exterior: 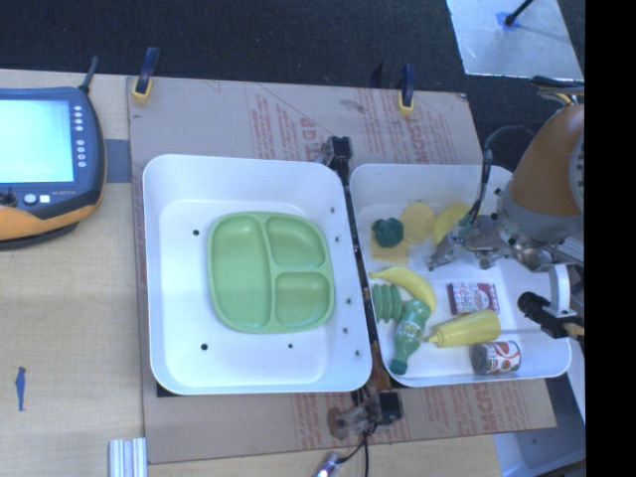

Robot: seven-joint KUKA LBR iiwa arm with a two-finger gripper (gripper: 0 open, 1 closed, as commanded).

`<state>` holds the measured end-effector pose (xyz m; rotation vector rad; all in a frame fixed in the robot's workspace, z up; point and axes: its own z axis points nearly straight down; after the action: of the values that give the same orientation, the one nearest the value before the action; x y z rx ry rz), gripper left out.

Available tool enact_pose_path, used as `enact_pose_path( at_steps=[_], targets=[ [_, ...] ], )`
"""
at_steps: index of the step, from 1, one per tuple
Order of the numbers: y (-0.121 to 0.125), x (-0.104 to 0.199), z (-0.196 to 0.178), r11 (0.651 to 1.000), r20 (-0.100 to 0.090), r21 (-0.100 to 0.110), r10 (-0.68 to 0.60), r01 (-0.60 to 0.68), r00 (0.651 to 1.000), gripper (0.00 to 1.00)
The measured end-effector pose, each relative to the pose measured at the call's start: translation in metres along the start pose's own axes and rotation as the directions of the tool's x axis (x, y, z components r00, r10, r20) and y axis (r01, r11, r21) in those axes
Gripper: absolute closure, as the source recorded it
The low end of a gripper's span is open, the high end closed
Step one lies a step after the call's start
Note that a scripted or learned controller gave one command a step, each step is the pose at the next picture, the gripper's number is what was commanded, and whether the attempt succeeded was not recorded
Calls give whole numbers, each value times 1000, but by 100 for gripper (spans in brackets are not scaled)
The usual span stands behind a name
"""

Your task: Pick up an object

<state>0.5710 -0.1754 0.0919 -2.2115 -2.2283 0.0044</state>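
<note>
- My gripper (449, 249) hung low over the right bin (437, 374), reaching in from the right; whether my jaws stood open or closed I could not tell, and I saw nothing between them.
- A yellow lemon (418, 221) and a dark green pepper (388, 232) lay just left of my jaws, with another yellow piece (452, 217) just above them.
- A banana (407, 282) lay near, below and to the left.
- A small red-and-white packet (471, 295) sat just below my jaws.
- Further below lay a yellow bottle (465, 329), a green bottle (407, 334) and a can (495, 358).
- The green divided plate (269, 271) rested in the left bin (169, 266), well apart from my jaws.
</note>
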Motion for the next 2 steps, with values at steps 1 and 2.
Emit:
enact_pose_path(
  at_steps=[1, 2],
  targets=[
    [73, 23, 0, 1000, -2, -1, 4, -4, 1000, 0],
    [85, -21, -1, 1000, -1, -2, 5, -5, 1000, 0]
  ],
)
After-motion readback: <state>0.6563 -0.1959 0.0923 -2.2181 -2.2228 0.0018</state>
